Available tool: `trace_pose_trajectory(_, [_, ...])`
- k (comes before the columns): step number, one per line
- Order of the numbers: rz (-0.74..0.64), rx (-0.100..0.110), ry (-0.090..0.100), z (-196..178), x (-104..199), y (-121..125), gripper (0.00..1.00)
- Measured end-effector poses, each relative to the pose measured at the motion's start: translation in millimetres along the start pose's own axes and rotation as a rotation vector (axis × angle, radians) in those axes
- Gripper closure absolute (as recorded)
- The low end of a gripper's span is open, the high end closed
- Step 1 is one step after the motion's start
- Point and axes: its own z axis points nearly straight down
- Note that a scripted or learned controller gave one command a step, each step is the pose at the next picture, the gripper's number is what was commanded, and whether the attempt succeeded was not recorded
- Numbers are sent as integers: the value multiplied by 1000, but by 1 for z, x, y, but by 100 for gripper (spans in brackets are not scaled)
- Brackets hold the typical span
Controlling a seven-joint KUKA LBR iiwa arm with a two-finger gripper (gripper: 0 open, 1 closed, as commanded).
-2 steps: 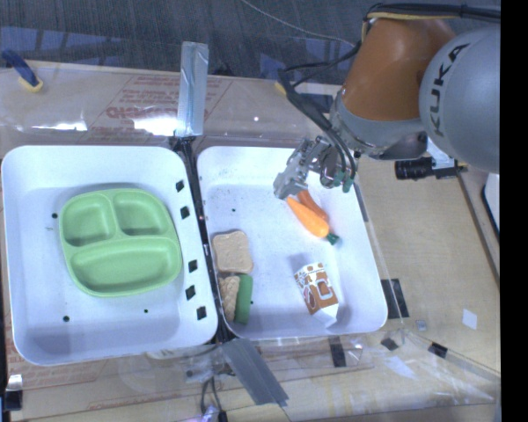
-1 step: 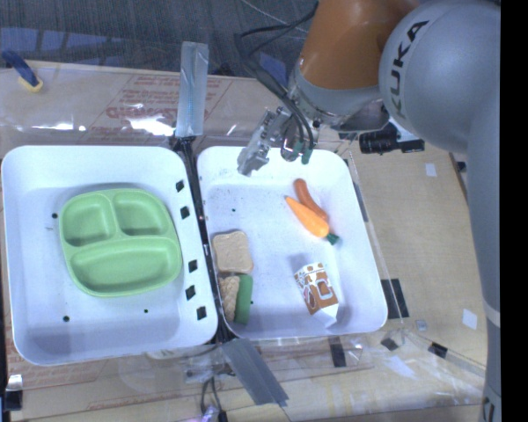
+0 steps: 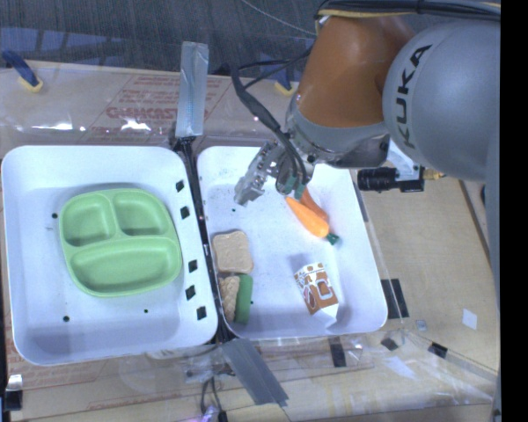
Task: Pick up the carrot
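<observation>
The orange carrot (image 3: 310, 215) with a small green tip lies in the right bin (image 3: 356, 310), near its right wall, slanting down to the right. My gripper (image 3: 271, 181) hangs over the upper middle of that bin, just left of and above the carrot's upper end. Its fingers (image 3: 251, 185) stand apart with nothing between them, so it is open. The right finger is close to the carrot's top end; I cannot tell whether it touches.
A slice of bread (image 3: 232, 251) lies at the right bin's left side, with a cracker and a green piece (image 3: 245, 298) below it. A small printed packet (image 3: 318, 290) sits lower right. The left bin (image 3: 26, 183) holds a green divided plate (image 3: 163, 275).
</observation>
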Motion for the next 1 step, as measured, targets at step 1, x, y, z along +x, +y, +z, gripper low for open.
trace_pose_trajectory(1, [-431,0,2,21,-12,8,100])
